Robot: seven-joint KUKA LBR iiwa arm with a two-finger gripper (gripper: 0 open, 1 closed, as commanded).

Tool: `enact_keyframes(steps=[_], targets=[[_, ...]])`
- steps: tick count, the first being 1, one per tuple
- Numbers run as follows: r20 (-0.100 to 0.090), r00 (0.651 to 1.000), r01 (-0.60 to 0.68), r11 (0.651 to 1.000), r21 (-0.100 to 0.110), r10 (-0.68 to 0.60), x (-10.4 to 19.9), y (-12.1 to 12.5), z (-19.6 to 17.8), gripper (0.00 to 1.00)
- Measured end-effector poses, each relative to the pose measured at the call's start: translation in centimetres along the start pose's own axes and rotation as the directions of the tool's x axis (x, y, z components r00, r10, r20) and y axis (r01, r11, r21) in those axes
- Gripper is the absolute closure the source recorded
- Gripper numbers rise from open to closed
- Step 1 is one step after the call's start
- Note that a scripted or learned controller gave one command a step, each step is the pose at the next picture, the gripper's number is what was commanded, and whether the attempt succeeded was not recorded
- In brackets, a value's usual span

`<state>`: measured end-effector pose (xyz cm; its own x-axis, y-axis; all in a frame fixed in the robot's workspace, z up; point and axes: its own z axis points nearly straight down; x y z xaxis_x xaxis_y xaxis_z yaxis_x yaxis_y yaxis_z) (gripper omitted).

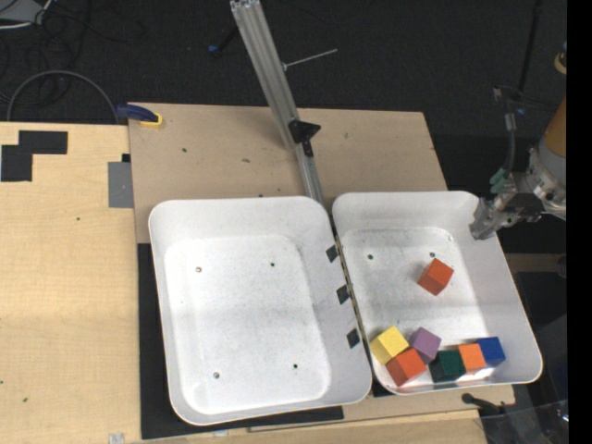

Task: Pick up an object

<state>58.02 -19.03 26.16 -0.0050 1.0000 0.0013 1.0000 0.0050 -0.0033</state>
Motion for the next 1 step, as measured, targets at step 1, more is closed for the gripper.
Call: enact_keyframes(steps=[1], targets=[[0.0,1.0,0.0,1.0,0.001,0.0,0.0,-0.01,0.04,0.0]])
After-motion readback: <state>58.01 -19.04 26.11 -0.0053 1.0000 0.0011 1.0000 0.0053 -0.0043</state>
